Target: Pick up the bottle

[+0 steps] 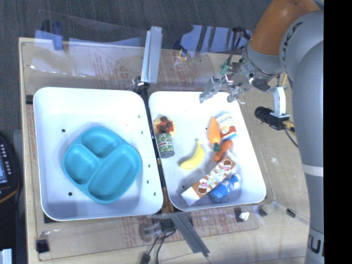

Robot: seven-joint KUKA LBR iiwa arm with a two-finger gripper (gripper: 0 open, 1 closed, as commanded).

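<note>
From my remote seat I saw the left bin [49, 147] holding a blue divided plate [102, 164], well away from the fingers and lower-left of them. The right bin [181, 100] sat just beside it on the table [82, 59]. Along that bin's left wall, down and left of the fingers, lay the bottle [164, 136], a small one with a dark reddish top and a green patterned label, lying on the bin floor untouched. Further right, a banana [193, 157] rested near the middle of the bin, below the fingers. Right of it I made out an orange carrot-like piece [213, 131] touching a small white carton [225, 122], with a red and orange toy [223, 149] just under them. Lower still lay a long patterned box [212, 179] and a blue crumpled packet [225, 190] beside it (the packet partly tucked under the box, as far as I could judge).

The gripper [223, 91] hovered over the bin's far rim, its fingers [208, 94] spread apart with nothing between them. The bottle was well apart from them.
</note>
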